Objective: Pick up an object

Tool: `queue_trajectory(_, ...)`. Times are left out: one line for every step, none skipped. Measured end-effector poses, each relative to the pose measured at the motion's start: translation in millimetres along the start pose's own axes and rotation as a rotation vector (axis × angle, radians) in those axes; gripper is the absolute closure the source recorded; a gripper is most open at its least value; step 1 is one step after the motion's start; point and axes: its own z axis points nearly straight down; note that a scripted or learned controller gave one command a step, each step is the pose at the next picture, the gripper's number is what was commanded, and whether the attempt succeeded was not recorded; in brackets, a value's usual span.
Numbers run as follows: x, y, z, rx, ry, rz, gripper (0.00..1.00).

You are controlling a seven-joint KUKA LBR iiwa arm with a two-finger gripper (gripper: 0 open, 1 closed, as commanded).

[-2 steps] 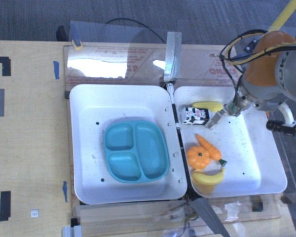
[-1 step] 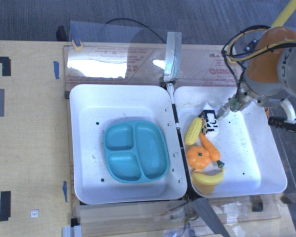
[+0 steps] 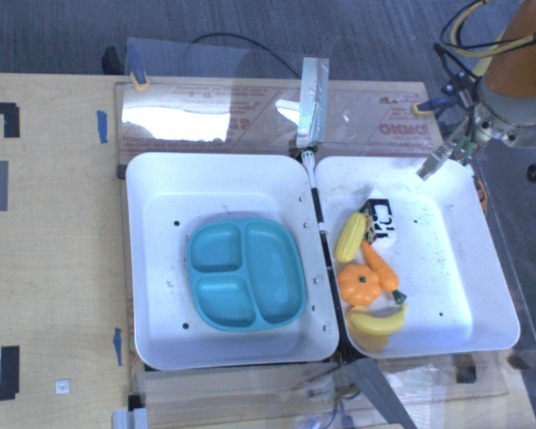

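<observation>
Teal three-compartment tray (image 3: 247,273) in the left white bin (image 3: 152,239), clear plastic sheet (image 3: 250,114) behind.

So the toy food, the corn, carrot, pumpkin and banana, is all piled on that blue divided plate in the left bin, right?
Not quite. The camera view shows the corn, carrot, pumpkin and banana piled in the right bin, against its left wall. The blue divided plate does sit in the left bin.
</observation>
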Motion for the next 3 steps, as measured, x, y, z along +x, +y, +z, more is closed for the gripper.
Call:
queue_trajectory(39.3,17.5,-17.9,0.006,0.011,-0.186,1.00)
queue_trajectory(77.3,38.2,-30.0,0.005,0.013,-0.466,1.00)
queue_trajectory(54.9,30.9,-31.5,0.001,0.006,-0.547,1.00)
